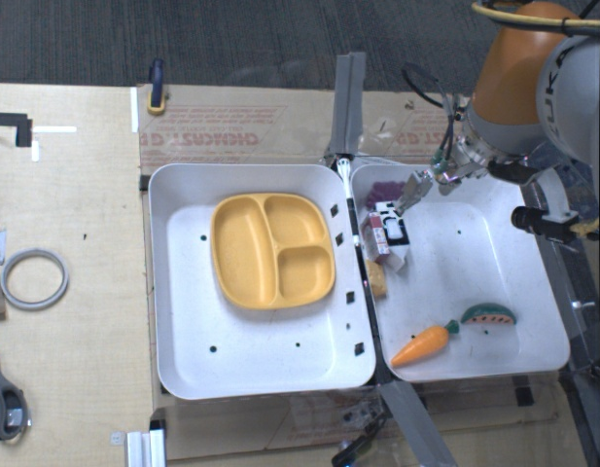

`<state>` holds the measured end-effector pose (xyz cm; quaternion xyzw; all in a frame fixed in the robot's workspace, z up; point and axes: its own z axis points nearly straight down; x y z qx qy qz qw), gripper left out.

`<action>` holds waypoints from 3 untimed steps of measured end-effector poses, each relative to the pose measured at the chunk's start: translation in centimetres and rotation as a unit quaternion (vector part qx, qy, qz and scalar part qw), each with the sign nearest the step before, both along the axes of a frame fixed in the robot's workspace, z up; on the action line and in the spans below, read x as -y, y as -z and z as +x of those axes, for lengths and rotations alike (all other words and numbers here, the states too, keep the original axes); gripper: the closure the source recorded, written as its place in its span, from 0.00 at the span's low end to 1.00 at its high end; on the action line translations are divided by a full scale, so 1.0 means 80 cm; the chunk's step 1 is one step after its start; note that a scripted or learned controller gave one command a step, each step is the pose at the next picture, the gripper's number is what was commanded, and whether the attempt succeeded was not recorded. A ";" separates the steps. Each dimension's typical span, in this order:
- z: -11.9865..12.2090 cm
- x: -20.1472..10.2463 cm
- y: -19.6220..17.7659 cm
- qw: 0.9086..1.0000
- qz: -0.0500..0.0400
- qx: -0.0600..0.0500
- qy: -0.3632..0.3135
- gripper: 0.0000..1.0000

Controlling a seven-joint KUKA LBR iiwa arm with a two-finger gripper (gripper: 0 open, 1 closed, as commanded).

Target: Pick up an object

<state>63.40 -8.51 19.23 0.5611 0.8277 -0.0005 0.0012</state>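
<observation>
My gripper (414, 192) hangs over the back left part of the right bin (494, 251), slanting down from the wrist at the upper right. Just below and left of it lie a purple item (382, 192) and a small black, white and red box (386, 233) by the bin's left wall. A beige lump (377, 278) lies further forward along that wall. An orange toy carrot (420, 344) and a watermelon slice toy (487, 315) rest near the front of the same bin. I see nothing held in the gripper.
The left bin (183, 329) carries a yellow divided plate (272, 250). A grey divider bar (348, 105) runs between the bins at the back. A tape ring (30, 278) and scissors (5, 409) lie on the bench at the left.
</observation>
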 end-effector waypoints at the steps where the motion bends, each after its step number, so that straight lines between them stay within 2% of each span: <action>1: 0.031 0.035 0.066 0.985 0.000 -0.001 0.175 0.00; 2: 0.041 0.020 0.106 0.967 0.003 0.013 0.254 0.00; 3: -0.096 0.018 0.107 0.990 0.001 0.016 0.142 0.00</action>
